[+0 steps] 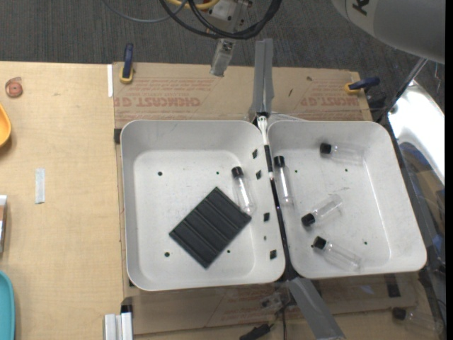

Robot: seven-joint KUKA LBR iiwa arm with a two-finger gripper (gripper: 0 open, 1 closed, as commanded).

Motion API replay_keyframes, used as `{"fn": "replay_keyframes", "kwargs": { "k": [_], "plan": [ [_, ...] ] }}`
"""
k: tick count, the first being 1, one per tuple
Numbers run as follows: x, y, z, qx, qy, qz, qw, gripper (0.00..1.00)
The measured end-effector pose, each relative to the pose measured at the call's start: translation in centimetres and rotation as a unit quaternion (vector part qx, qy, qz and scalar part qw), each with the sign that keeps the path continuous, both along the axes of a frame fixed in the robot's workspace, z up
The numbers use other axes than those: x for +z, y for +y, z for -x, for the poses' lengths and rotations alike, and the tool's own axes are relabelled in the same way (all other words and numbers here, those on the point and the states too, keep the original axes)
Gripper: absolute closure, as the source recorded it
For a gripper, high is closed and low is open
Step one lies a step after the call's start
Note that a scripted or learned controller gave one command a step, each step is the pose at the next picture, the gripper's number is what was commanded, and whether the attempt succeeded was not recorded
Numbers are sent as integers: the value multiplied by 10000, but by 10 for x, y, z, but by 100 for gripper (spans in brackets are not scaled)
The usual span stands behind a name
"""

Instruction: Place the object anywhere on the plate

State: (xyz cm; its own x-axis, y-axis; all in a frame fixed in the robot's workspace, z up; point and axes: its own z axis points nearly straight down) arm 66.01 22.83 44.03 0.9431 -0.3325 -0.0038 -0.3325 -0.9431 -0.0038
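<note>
Nearest the viewer, low in the left bin (134, 190), lies the dark ribbed plate (211, 227), turned diamond-wise. Just beside its upper right corner rests a clear vial (242, 188) with a black cap, long axis nearly upright in the frame, cap toward the top; whether it touches the plate is unclear. Three more vials (325, 210) lie in the right bin (396, 190), one against the divider. Farthest back, at top centre, hangs the gripper (221, 55); its state cannot be told. So the vial lies well below it in the frame.
</note>
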Motion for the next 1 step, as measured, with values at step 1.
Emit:
{"fn": "replay_keyframes", "kwargs": {
  "k": [1],
  "plan": [
    [0,-72,0,570,-3,9,9984,100]
  ]
}}
